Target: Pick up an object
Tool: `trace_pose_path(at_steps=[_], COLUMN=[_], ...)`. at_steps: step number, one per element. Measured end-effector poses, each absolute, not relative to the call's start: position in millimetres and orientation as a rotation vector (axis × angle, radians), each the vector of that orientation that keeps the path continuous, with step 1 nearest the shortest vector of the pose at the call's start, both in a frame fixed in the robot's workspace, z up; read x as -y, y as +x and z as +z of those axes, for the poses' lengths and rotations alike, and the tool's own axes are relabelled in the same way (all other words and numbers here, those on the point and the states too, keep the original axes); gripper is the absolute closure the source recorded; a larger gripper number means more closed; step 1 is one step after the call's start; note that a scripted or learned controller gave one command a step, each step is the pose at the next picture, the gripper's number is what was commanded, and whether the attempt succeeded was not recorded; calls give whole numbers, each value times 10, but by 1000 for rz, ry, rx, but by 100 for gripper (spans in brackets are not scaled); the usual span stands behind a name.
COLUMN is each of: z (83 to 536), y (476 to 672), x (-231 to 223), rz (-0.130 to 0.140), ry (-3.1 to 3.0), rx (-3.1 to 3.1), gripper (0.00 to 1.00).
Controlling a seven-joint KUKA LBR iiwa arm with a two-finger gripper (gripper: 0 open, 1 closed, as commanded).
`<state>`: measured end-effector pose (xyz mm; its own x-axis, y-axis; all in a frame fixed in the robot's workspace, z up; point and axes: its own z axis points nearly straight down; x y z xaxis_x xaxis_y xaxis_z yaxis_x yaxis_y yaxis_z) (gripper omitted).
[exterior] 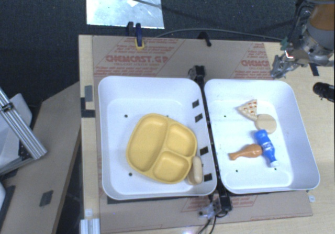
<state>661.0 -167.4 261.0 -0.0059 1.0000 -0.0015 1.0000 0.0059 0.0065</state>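
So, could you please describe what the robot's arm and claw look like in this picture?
The arm at the upper right is grey metal with an orange band above the wrist. Its claw is a small, pale metallic piece with thin prongs and a tiny red spot, seen against the bench beside the right bin.

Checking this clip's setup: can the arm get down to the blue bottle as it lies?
Probably yes. The blue bottle lies uncovered in the right bin, though the brown drumstick touches it.

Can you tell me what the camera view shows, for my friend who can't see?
Two white bins sit side by side: the left bin holds a yellow tray, the right bin a blue bottle and toy foods. The arm's tool hovers beyond the right bin's far corner.
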Motion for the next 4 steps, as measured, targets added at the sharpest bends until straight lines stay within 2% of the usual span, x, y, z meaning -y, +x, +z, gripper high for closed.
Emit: trace_pose_path(at_steps=[2,3,4], z=[2393,2284,2377], y=[6374,6141,6016], x=[677,217,-291], rz=[1,0,3], ry=[2213,2214,2212], rx=[-2232,-2232,-2233], gripper=[100,100,100])
